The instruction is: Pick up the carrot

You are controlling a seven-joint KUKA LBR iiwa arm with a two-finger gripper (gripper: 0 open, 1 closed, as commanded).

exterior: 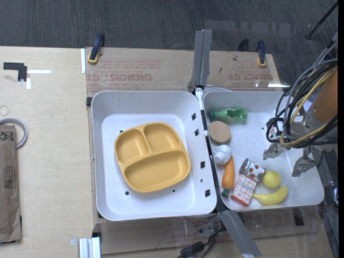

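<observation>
1. Two white bins side by side on the bench: left bin [102, 160], right bin [252, 104].
2. Left bin holds a yellow divided plate [153, 156], three compartments, nothing in them, sitting about mid-bin, turned at a slight angle.
3. Carrot [228, 173] is in the right bin, close to its left wall, toward the near side. Orange, lying roughly along the wall, narrow end toward the near edge.
4. Just beyond the carrot: a white garlic-like item [222, 153], touching or almost touching the carrot's upper end; can't tell which.
5. Beyond that, a tan round disc [219, 132], cookie- or bread-like. Further back, a green bottle-like item [228, 115] lying on its side near the far wall.
6. Right of the carrot: a red and white carton [246, 184], tilted, just beside the carrot. A lemon [272, 179] sits beside the carton, with a banana [271, 196] near the bin's near edge, under the lemon.
7. Gripper [289, 159] is over the right part of the right bin, well apart from the carrot, near the lemon. Two fingers [271, 150] point down, spread apart with a clear gap, nothing between them.
8. Arm [325, 104] comes in from the right, orange band visible, a bundle of black and yellow cables [293, 112] looping above the wrist.
9. Cardboard sheet [134, 71] lies behind the bins, held by blue clamps [97, 47].
10. Brown paper bag [9, 187] at the far left of the bench.
</observation>
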